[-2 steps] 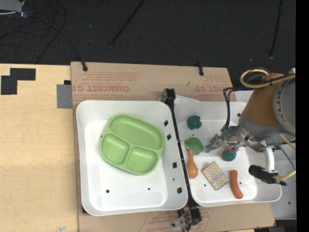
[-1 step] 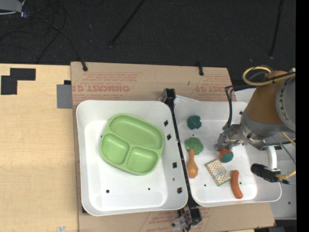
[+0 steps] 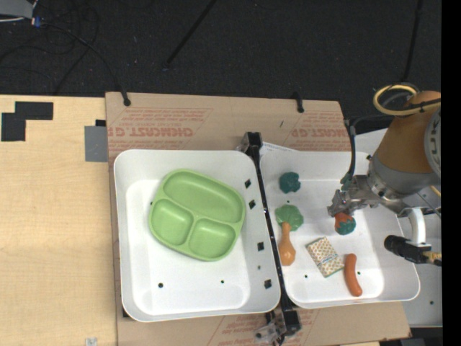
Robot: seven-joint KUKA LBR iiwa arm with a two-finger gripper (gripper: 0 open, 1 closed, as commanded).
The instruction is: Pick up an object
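- The gripper is seen low over the right bin, at its 3 o'clock side; whether anything is pinched cannot be told.
- A small teal and orange object lies just below the gripper, partly covered by it.
- Also held in the right bin: a teal lump at 11 o'clock, a broccoli piece, an orange carrot-like piece, a patterned packet and a sausage at 5 o'clock.
- A green divided plate is held in the left bin.
- Both bins are borne on cardboard over a pale wooden bench; dark floor with cables is seen at 12 o'clock.
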